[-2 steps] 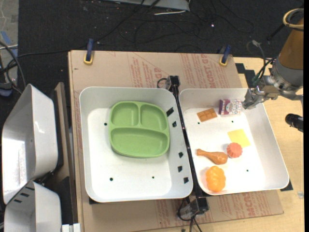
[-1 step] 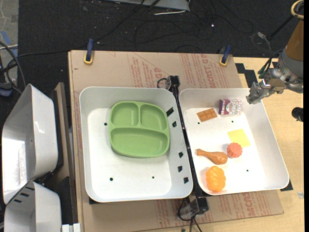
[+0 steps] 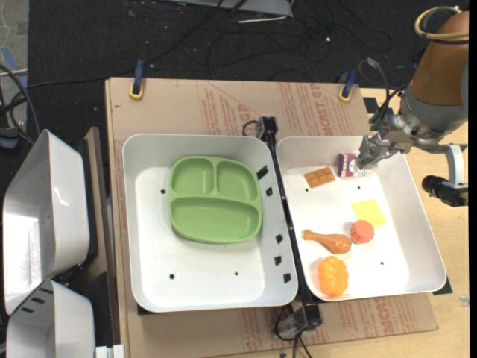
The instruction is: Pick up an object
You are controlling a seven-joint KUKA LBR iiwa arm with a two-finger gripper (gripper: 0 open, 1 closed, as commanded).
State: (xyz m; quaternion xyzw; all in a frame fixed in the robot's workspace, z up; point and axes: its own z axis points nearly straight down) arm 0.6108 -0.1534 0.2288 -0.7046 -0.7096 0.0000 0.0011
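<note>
Gripper (image 3: 367, 160) sits right at the small purple box (image 3: 346, 164), up around 12 o'clock in the right bin (image 3: 425, 230); can't tell how it's set. Box looks light and stiff, so pinch its flat sides.

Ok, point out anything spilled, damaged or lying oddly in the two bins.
Nothing stands out. The green divided plate lies flat in the left bin. In the right bin, the cracker, yellow square, pink piece, drumstick and orange toy lie apart and look whole. The gripper is beside a small purple item.
</note>
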